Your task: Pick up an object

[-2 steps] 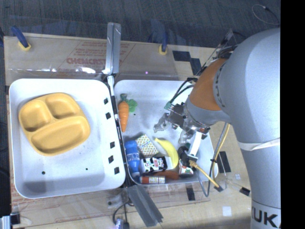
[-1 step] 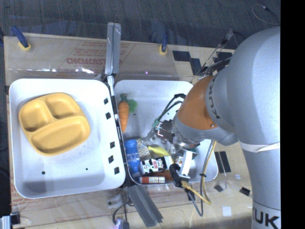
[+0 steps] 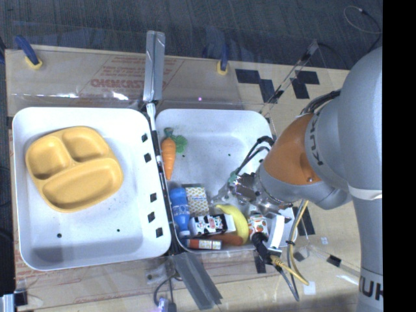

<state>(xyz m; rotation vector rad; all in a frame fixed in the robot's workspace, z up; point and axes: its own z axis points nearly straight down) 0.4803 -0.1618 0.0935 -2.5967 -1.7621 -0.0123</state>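
Looking down from the fixed camera, two white bins are seen side by side on the bench. In the left bin a yellow divided plate is lying alone. The right bin holds the small things, and they are gathered along its left wall and near corner: a carrot with green leaves, a blue bottle, a patterned packet, a black and white box, a banana, a red marker and a small cup.

The arm is reached in from the right, and the gripper is placed low over the near right part of this bin. Whether it is released or clenched cannot be told, because the wrist covers it, and nothing is seen to be held.

The banana is judged to be the nearest thing. It is lying just below the gripper in the picture, toward the near wall, and its long axis is curved from upper left to lower right. For the coming move, a short shift toward the near wall is probably needed, with the grasp taken across this long axis. The box is touching the banana on the left, so both could be caught together.
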